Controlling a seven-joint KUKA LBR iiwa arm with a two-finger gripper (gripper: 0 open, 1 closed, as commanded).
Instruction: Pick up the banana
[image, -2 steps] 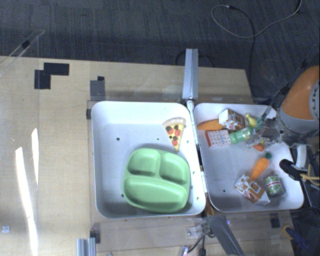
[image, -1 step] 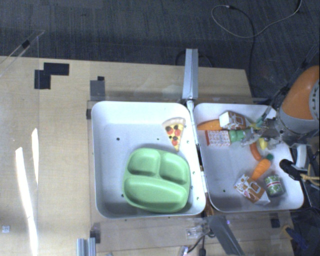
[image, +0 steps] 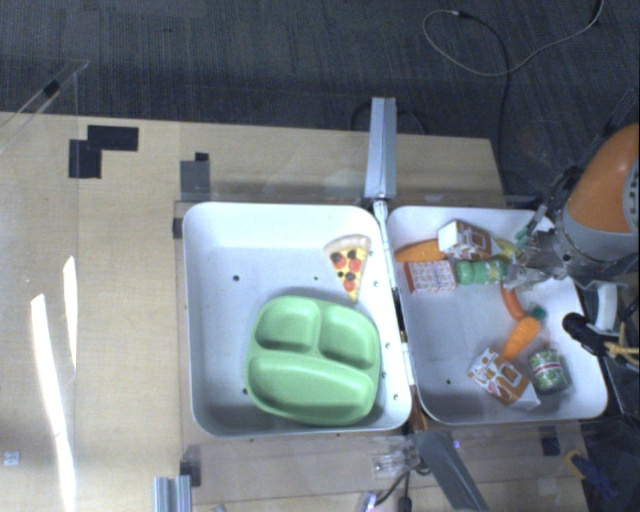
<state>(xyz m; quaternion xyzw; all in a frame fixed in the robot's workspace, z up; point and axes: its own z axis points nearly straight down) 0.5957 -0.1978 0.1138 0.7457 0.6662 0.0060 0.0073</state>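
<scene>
My grey arm (image: 600, 215) with its orange band comes in from the right, over the far right corner of the right-hand shallow white bin (image: 440, 400). My gripper (image: 537, 255) sits low at that bin's upper right, among the toys there; I cannot tell whether it is open or closed.

The yellow toy banana (image: 524, 236) shows as a small yellow sliver just beside my gripper, near the bin's back wall, mostly hidden.

Around it lie a green plastic bottle (image: 477, 270), a small white and orange carton (image: 466, 238), a pink-red box (image: 431, 278), an orange carrot-shaped toy (image: 520, 338), a small green can (image: 548, 371) and a flat printed orange and white packet (image: 500, 377).

In the left-hand white bin (image: 215, 300) rests a green three-compartment plastic tray (image: 315, 358), with a toy pizza slice (image: 348, 263) near the back right corner.
</scene>
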